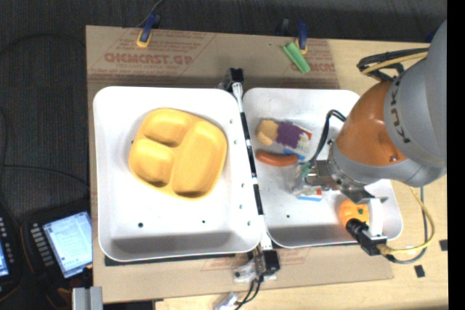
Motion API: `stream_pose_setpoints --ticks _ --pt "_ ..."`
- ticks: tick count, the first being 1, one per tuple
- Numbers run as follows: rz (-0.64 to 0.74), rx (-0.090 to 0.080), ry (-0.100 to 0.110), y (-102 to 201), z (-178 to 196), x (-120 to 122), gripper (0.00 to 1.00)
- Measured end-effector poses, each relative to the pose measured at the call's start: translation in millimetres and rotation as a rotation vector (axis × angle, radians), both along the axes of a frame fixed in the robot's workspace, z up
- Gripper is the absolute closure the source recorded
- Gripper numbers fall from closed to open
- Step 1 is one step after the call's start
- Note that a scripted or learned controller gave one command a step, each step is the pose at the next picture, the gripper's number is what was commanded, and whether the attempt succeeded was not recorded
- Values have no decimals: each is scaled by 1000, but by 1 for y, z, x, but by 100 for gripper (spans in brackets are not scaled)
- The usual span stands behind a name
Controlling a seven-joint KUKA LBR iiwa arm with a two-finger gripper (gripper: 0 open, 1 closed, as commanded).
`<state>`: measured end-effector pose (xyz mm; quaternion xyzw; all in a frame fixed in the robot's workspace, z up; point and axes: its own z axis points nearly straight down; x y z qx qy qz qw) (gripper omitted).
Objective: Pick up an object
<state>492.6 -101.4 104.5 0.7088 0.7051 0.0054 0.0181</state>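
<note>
Arm: I see the grey arm [407,127] with its orange band reaching in from the right, over the right bin [341,232].
Gripper: the gripper [311,181] is low in the right bin. I cannot tell how it is set.
Things near the gripper: a small blue and red thing [311,194] lies just under it. A red-orange sausage shape [275,157] lies just to its left.
More things: a tan block [267,131] and a purple thing [290,133] sit side by side near the back of the right bin. An orange thing [351,211] sits near the front right corner.
Left bin: the left bin [116,229] has a big yellow lumpy tray [178,152] in it.
Bench: a green peg [296,57] lies on the brown board [145,58] behind the bins.
</note>
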Motion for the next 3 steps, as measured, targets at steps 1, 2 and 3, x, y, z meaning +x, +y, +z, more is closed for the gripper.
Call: stream_pose_setpoints --ticks 1,2,3 --pt "1 0 0 0 0 0 0" --pt "1 3 10 -2 -12 3 0" --pt "3 1 3 0 -12 -1 0"
